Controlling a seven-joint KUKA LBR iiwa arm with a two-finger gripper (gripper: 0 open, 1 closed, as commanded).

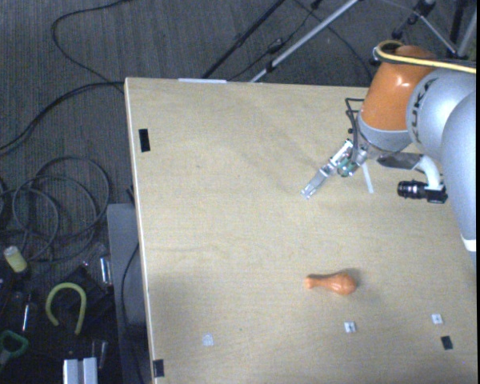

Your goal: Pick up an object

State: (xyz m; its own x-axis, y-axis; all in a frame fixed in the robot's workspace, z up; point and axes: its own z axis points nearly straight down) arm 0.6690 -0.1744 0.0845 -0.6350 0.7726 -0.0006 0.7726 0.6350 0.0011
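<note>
Up at the right, the arm (432,110) is cut off by the edge, so you can see just its round orange band and some grey shell. The jaws (314,189) stick out from under it, down and to the left, over the worktop (224,238). They are small, shiny and blurry, and they look like one thin piece, so I cannot tell if they are spread or pressed together. Nothing shows between them. A small black part sticks out of the arm just right of the jaws, and what it is stays hard to make out. The toy (333,283) lies flat on the worktop, well below the jaws and apart from them, near the front. It is orange, with a fat round end on the right and a thin neck pointing left, a bit like a little pear or a drumstick. A few tiny marks, black ones and pale ones, dot the worktop near it; they are too small to read. Left of the worktop, dark cables (48,206) curl on the floor, and the things beside them are dim.
</note>
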